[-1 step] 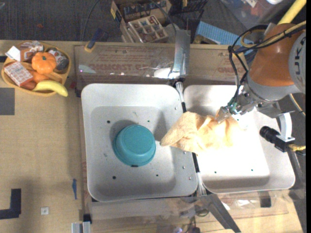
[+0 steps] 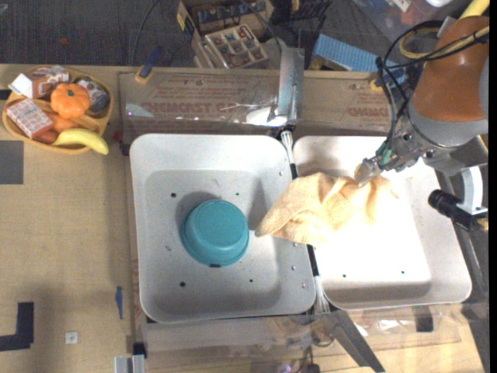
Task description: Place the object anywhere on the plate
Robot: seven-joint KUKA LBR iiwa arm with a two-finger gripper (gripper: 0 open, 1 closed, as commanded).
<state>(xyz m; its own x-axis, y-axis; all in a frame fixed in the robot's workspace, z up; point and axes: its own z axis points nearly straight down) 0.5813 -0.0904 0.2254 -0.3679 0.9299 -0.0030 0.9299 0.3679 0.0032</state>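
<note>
Pinching the yellow cloth corner, the gripper drapes it across both bins.

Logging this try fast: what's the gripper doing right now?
Gripper: jaws shut on the yellow cloth, pinching its upper right corner; the cloth drapes across the divide between both bins.

Wooden bench, fruit basket top left, cluttered dark floor beyond.
</note>
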